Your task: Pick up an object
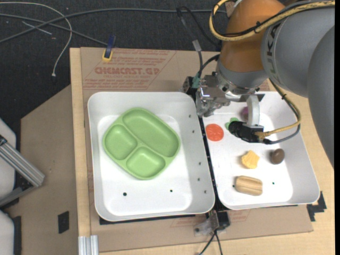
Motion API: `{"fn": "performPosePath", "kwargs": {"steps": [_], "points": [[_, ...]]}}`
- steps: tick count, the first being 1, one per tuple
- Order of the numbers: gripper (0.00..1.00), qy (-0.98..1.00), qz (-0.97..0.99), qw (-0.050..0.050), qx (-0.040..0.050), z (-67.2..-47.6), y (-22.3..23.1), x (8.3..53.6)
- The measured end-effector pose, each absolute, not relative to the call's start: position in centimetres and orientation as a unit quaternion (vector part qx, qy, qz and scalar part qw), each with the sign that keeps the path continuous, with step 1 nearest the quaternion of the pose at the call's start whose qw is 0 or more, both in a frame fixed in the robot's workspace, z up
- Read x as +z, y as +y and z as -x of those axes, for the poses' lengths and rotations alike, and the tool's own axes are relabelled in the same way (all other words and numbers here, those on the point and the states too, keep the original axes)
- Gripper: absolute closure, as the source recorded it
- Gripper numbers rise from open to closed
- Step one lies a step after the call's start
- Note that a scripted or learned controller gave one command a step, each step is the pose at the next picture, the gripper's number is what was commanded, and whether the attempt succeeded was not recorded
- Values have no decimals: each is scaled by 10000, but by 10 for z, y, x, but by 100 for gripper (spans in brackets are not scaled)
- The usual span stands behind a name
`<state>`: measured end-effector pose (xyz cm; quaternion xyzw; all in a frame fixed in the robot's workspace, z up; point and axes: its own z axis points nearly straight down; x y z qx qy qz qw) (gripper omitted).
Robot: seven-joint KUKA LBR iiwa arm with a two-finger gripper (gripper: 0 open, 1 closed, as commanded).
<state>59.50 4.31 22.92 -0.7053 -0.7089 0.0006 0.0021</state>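
Six things in right bin (303, 193); two sit half hidden under the wrist: green bit (232, 125) and purple bit (245, 112), can't say what either is; arm (297, 47) covers the bin's far right corner. Gripper (208, 104) hangs over the seam between the bins, far end; open or closed, can't tell; no object visibly held. In plain sight: red disc (214, 133), yellow chunk (249, 159), brown ball (277, 155), tan roll (248, 185); roll lies near the front edge, long axis left-right. Green plate (141, 142) in left bin (106, 195).

A divided plate (141, 142) sits in the left bin (109, 195); the right bin (297, 182) under me holds a bread roll (248, 185)
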Motion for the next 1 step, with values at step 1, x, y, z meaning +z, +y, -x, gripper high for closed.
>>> {"fn": "performPosePath", "kwargs": {"steps": [1], "points": [[100,-7092,7050,21,3,-583,90,229]]}}
